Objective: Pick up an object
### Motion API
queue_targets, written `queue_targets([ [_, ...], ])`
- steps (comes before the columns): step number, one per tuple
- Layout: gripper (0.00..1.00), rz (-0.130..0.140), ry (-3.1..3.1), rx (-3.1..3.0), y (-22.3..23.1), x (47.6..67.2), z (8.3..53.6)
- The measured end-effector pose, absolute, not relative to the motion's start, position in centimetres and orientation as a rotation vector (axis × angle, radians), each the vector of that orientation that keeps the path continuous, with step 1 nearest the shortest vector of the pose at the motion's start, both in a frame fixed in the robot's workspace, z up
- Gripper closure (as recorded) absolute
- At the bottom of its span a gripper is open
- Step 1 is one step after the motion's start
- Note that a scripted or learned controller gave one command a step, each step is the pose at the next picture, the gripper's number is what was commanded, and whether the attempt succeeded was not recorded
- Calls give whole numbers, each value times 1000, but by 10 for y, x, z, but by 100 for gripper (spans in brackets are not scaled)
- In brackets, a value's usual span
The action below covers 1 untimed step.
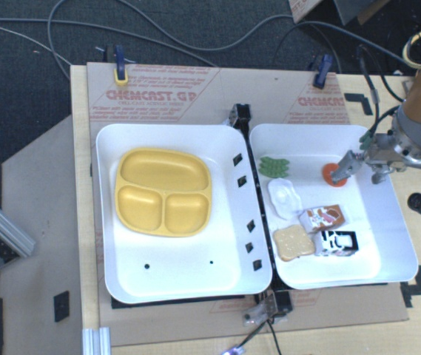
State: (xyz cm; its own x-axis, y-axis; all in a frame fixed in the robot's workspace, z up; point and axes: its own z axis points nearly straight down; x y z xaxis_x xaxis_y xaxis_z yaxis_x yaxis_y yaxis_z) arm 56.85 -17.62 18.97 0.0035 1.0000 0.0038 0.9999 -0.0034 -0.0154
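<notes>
Nearest the camera, at 5 o'clock in the right-hand shallow white plastic bin (391, 268), a flat tan toast-shaped piece (293, 242) lies touching a small black-and-white printed packet (339, 242); just behind them sits a brown-and-white wrapped snack (323, 217), partly overlapping the packet. Toward bin centre, a pale white rounded lump (284, 196) is hard to read against the white floor. At 11 o'clock of that bin, a green leafy toy piece (274, 166) lies alone, well apart from the rest. At 1 o'clock, a small orange-red round object (335, 173) sits on the floor with the two-finger gripper (345, 166) right over it; the grey finger (345, 165) seen here slants down onto its right edge. Cannot tell whether the tool is spread, pressed together or pinching; the orange piece reads as resting on the bin, not lifted. The arm reaches in from 3 o'clock, which likely explains picking the item nearest that side and free of neighbours. The left-hand white bin (114, 198) holds a yellow three-compartment plastic plate (163, 191) at its 10 o'clock, upright. Judgement: grasp attempt under way on the orange piece, lift not yet done; risk is an off-centre grip letting it slip.
</notes>
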Motion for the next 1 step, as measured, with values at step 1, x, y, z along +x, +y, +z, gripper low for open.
queue_targets([
  [1,0,0,-2221,-2220,-176,572,198],
])
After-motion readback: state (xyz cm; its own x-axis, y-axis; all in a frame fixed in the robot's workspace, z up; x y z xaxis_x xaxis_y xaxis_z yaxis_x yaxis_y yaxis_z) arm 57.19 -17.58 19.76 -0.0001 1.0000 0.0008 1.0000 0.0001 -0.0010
